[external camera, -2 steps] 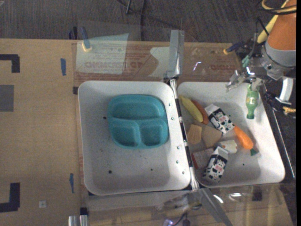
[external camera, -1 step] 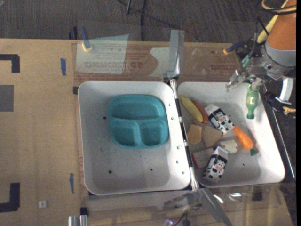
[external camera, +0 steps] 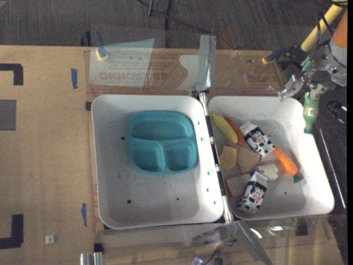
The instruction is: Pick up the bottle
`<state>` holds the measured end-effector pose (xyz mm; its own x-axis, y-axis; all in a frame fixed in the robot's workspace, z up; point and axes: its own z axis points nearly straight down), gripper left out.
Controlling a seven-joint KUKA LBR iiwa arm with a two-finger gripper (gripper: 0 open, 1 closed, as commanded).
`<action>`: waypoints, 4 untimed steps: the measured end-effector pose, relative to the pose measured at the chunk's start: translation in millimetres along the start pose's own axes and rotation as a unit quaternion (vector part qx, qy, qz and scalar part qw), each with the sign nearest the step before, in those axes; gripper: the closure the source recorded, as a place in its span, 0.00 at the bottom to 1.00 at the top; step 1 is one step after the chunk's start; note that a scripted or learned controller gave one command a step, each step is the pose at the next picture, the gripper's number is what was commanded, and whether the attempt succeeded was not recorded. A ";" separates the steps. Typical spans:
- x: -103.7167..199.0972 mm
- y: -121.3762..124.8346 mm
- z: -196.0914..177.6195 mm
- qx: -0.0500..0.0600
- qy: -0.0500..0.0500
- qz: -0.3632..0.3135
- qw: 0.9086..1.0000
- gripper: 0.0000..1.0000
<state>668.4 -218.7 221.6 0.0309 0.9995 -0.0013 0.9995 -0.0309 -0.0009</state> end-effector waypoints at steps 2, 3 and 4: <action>15.0 1.3 127.0 0.004 0.007 0.073 0.997 0.00; 11.8 -70.5 128.8 -0.006 0.007 0.101 0.995 0.00; 11.1 -11.8 19.8 0.000 0.000 0.037 0.999 0.00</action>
<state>656.9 -207.3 201.8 0.1054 0.9944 -0.0006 0.9944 -0.1054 -0.0016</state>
